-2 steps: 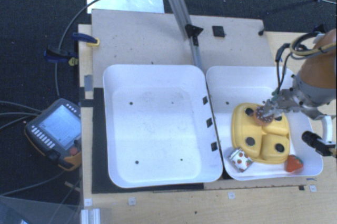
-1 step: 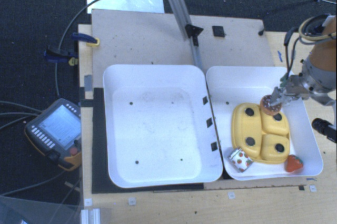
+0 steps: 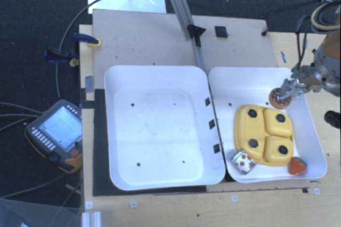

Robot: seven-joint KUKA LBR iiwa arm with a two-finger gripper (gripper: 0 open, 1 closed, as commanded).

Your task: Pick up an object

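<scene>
**Gripper down on a small round thing in the right bin**

Arm comes in from the right w/ the gripper [image 3: 286, 91] low over the right bin [image 3: 229, 87], near its back right edge. Right at the tip there's a small brownish round object [image 3: 277, 98], looks a bit like a donut or cookie, touching the gripper end. Can't tell if it's actually gripped or just sitting under it, the view's too small and the tool covers that spot.

Other stuff in the right bin: a yellow sectioned tray [image 3: 264, 134] w/ dark dots, sitting just in front of the round thing. A little white cup w/ red spots [image 3: 242, 162] lies tipped at the tray's front left corner, and a red strawberry-ish toy [image 3: 298, 166] is in the front right corner of the bin.

Left bin [image 3: 114, 114] sits right beside it, walls touching. A teach pendant [image 3: 56, 132] rests off the bench to the left.
</scene>
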